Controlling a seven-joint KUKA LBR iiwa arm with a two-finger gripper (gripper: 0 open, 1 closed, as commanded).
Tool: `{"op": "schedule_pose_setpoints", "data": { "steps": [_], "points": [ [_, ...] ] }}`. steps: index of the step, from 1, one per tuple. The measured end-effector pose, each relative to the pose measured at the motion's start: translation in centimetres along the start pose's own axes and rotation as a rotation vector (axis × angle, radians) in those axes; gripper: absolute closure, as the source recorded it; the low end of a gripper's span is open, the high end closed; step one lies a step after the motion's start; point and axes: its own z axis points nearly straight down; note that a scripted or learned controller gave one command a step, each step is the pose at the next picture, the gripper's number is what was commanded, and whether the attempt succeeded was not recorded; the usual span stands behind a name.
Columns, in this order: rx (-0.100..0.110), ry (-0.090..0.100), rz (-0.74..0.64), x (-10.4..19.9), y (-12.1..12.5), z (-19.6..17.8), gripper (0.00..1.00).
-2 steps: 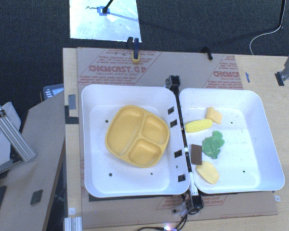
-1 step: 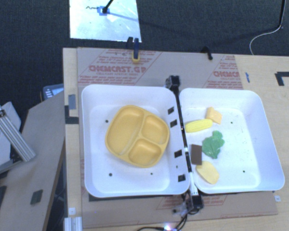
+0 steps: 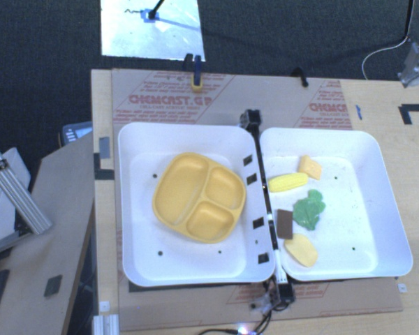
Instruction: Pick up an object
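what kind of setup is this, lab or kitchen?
Most likely a robotics lab bench, not a kitchen: two shallow white bins sit side by side on a board, holding a yellow divided plastic plate and toy food such as a yellow plastic corn cob.

Both white bins [image 3: 321,139] look like smooth, faintly glossy plastic; the yellow divided plate [image 3: 199,197] in the nine o'clock bin is matt plastic; the corn cob [image 3: 288,182] has a bumpy skin; the green piece [image 3: 309,209] looks knobbly; the bench [image 3: 398,128] looks like pale wood, with printed paper sheeting [image 3: 216,98] on it.
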Motion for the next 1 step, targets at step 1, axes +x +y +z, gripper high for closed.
{"op": "schedule_pose_setpoints", "data": {
  "steps": [1],
  "points": [
    [-0.012,-0.008,0.007,-5.65,6.73,-2.99,1.0]
  ]
}}
